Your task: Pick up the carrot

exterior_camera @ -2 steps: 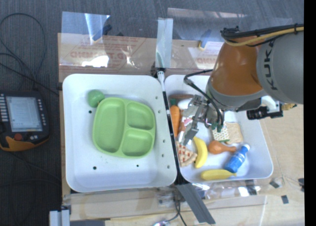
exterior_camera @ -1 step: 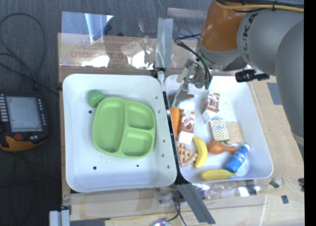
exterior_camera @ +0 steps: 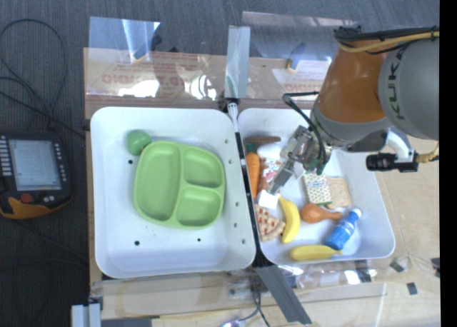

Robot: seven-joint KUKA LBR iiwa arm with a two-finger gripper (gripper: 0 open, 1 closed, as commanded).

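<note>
The carrot (exterior_camera: pixel 253 173), orange with a green top, lies lengthwise in the right bin (exterior_camera: pixel 371 247), close against its left wall. My gripper (exterior_camera: pixel 280 178) hangs over the middle of that bin, just right of the carrot and slanted down toward the left. Its tip is above a small white block (exterior_camera: pixel 266 199) and some red-and-white packets. Nothing of the carrot is seen inside the gripper.
The right bin also holds two bananas (exterior_camera: pixel 289 220), a blue bottle (exterior_camera: pixel 343 230), a drumstick (exterior_camera: pixel 320 212), crackers (exterior_camera: pixel 318 190) and a waffle piece (exterior_camera: pixel 268 225). In the left bin (exterior_camera: pixel 114 247) are a green divided plate (exterior_camera: pixel 180 183) and a green ball (exterior_camera: pixel 138 141). A pendant (exterior_camera: pixel 32 172) lies at the far left.
</note>
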